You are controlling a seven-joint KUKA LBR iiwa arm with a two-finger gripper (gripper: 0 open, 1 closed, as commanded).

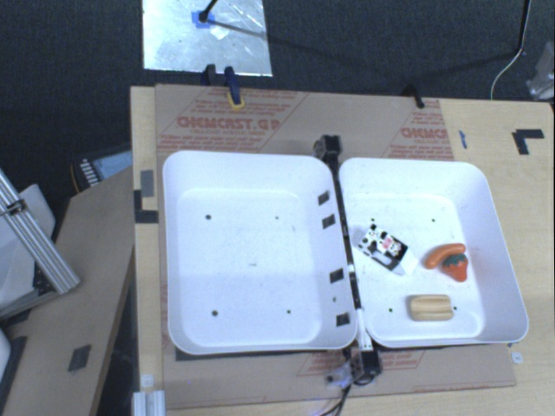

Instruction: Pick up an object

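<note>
Three small objects lie in the right bin (486, 206). A black-and-white toy with pink marks (382, 246) rests near the bin's left wall. An orange and red toy (449, 261) lies to its right. A tan oblong block (430, 307) sits near the bin's front edge.
The left bin (186, 189) stands beside the right one, joined by a row of black clips (334, 250). A shiny metal sheet (205, 22) lies on the dark floor beyond the bench. An aluminium rail (30, 241) slants at the left edge.
</note>
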